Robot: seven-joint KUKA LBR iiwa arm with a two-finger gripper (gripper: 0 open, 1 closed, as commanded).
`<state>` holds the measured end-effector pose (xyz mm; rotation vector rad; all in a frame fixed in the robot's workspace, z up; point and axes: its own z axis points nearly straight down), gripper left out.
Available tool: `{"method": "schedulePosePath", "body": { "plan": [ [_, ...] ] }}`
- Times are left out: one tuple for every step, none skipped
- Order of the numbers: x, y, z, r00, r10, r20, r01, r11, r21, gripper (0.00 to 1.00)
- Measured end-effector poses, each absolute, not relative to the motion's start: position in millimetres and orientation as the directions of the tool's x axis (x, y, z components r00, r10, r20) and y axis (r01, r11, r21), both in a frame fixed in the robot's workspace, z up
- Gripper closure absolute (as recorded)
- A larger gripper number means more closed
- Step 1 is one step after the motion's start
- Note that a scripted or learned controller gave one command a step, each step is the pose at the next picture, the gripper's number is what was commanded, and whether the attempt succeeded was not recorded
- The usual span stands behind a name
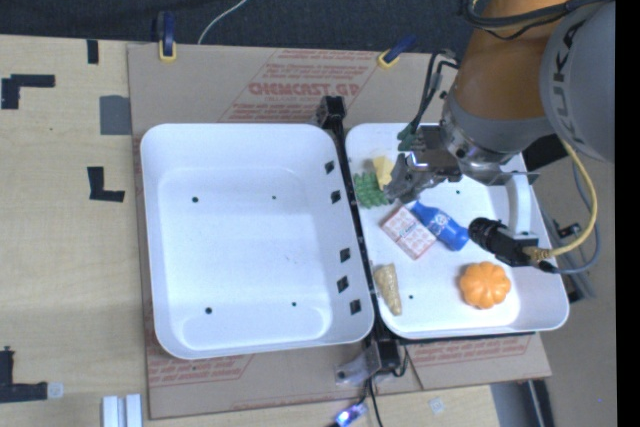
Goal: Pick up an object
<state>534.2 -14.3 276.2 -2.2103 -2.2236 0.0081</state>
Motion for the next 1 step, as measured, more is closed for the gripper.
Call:
{"method": "schedulePosePath", "body": {
  "plan": [
    [534.3,-13.6,285.5,-0.008,1.0,0.001,1.0,0.008,-0.01,1.0]
  ]
}}
